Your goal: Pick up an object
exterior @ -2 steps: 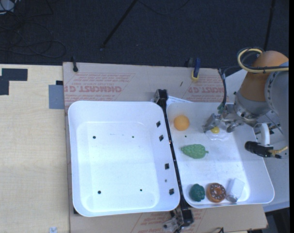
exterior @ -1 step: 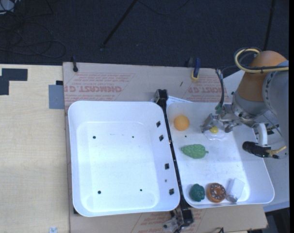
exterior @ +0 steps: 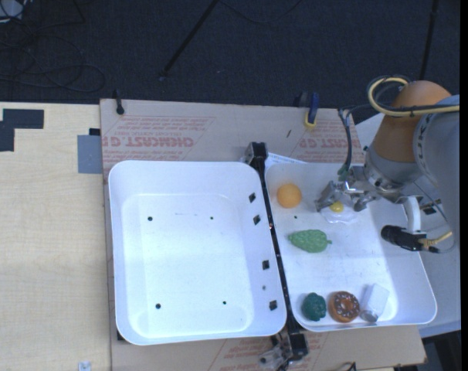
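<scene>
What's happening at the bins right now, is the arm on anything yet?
The gripper is down in the right bin, its fingers around a small yellow object near the far end. An orange ball lies just left of it and a green leafy piece below. A dark green item, a donut and a white block sit along the near edge.

dark carpet (exterior: 218, 37) with cables beyond a pale wooden bench (exterior: 41, 246).

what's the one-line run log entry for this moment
hand: over right bin, small yellow object between fingers | bin: orange ball, green leaf, donut | pick underway
</scene>
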`<state>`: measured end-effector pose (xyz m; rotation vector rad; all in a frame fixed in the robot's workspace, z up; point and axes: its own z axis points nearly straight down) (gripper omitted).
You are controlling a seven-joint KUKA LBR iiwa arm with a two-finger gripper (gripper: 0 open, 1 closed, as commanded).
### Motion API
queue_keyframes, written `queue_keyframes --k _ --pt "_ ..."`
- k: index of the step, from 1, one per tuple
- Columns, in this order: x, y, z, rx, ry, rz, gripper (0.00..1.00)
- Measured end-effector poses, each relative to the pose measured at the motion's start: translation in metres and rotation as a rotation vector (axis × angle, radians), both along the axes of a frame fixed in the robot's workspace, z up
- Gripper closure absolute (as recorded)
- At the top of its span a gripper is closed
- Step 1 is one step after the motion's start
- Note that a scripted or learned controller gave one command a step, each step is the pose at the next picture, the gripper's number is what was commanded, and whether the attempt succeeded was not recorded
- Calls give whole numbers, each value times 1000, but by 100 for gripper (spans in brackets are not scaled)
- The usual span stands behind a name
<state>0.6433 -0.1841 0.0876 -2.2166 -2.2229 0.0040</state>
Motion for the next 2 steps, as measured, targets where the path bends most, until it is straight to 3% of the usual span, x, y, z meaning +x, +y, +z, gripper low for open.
queue_keyframes --k 1,2 --pt "0 29 0 1 1 0 0" --pt "1 19 56 -1 -6 -2 0"
